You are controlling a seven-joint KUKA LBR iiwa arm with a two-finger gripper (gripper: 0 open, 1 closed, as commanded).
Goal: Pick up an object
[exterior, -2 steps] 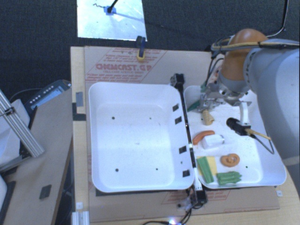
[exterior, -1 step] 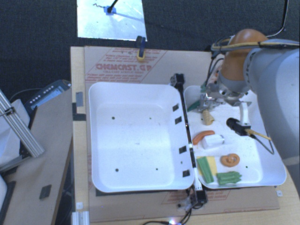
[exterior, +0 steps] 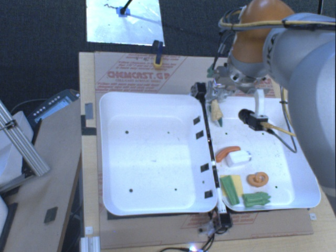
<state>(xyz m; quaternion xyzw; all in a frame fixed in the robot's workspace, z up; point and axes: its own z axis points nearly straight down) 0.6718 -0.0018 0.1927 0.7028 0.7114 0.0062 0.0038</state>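
Tan piece [exterior: 214, 111] with a green tip, hanging point-down from the gripper [exterior: 216, 95], upper end pinched between fingers drawn close together. Looks like a grasp made, though thin: hold taken only on the top end, most of the body dangling free below.

To finish the lift well: raise straight up, slowly, with no sideways swing, since a long body gripped at one end will pivot or slip at a jerk. Keep the squeeze steady. Mind the divider [exterior: 208, 135] between the bins, just to the left of the hanging tip; clear its top edge before any travel across. Mind also the black cable fitting [exterior: 251, 118] near on the right.

Position of the piece: at the far left corner of the right bin [exterior: 299, 177], directly under the gripper, touching it at the top, tip seemingly just off or barely at the floor; hard to tell which.

Well apart, toward the near side of that bin: red piece [exterior: 227, 151] against a white block [exterior: 238, 158], orange ring [exterior: 257, 179], green-and-yellow piece [exterior: 230, 188], green piece [exterior: 255, 198]. None in the way of an upward pull.
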